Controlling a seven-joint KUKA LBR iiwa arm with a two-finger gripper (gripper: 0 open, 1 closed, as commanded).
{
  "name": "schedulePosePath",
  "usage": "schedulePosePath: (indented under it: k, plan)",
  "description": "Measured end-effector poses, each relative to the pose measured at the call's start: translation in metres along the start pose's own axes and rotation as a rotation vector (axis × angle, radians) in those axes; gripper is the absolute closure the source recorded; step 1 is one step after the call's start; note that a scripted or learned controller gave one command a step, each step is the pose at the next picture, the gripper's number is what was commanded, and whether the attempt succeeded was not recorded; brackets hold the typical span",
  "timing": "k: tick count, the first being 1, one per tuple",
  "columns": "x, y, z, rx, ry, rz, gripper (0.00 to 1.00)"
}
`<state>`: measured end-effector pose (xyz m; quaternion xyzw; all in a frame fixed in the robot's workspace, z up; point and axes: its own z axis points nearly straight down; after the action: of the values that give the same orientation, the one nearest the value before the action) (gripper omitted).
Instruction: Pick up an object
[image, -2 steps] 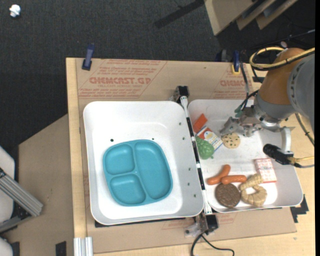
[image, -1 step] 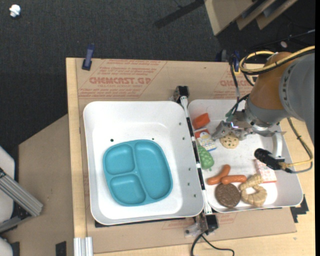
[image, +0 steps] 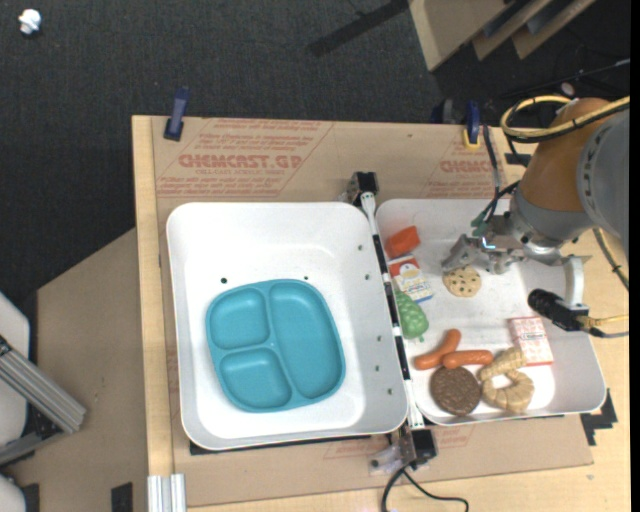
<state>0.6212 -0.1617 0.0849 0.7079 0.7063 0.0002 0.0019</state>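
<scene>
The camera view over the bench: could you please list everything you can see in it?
bins: two, white, side by side on the bench
tray: one, teal, three compartments, in the left bin
cookie: one, tan, right bin, just below the gripper
orange block: one, right bin, far left corner
carton: one, white and red, right bin
green toy: one, right bin
sausages: two, orange-red
brown patty: one
pretzel: one, tan
packet: one, pink
gripper: one, grey, over the right bin

arm (image: 585, 160) cut off at right edge, gripper (image: 470, 253) fingers too small to read, small carton (image: 413, 282) label illegible, pink packet (image: 531, 341) print blurred
</scene>
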Motion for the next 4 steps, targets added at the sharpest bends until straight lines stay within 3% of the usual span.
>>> schedulePosePath:
  k: [1,2,3,4]
  plan:
    - [0.022,-0.017,0.000,0.006,0.004,-0.003,0.00]
    - [0.021,-0.014,-0.014,-0.005,0.001,-0.003,1.00]
    - [0.025,-0.073,-0.080,0.003,0.004,0.000,1.00]
    - [0.026,-0.072,-0.076,0.004,0.004,-0.002,0.00]
